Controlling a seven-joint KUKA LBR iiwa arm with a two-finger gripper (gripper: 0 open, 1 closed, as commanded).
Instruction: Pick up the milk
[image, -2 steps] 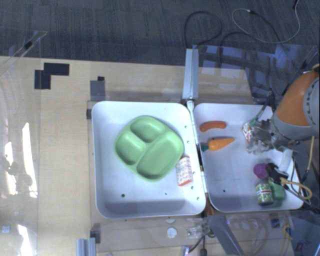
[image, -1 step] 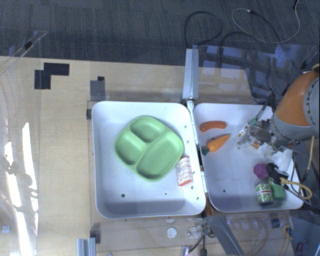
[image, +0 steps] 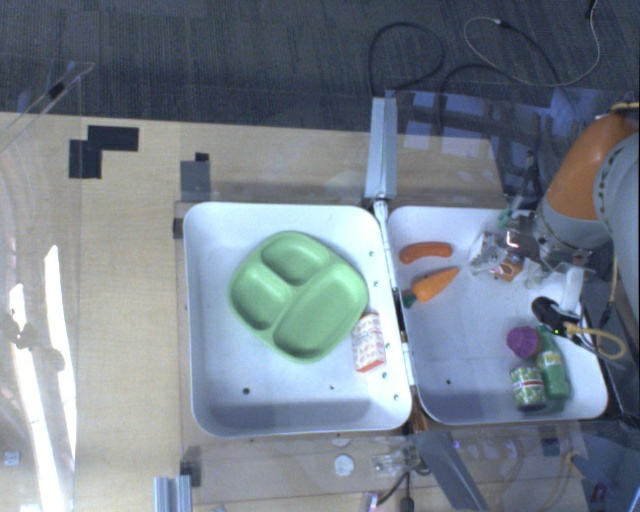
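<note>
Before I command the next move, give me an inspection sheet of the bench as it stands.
Surface: two shallow white bins side by side, left bin and right bin, on a light wood bench.
Job's things: milk carton, white with red print, lying in the left bin, touching the green divided plate at its right rim.
Clutter: right bin holds a sausage, a carrot, a purple item, a green can and a green bottle.
Grippers: tool over the right bin's far right corner, far from the milk; finger state unclear.
Cables: black loops on the dark floor behind.
Surroundings: metal frame post between the bins.
</note>
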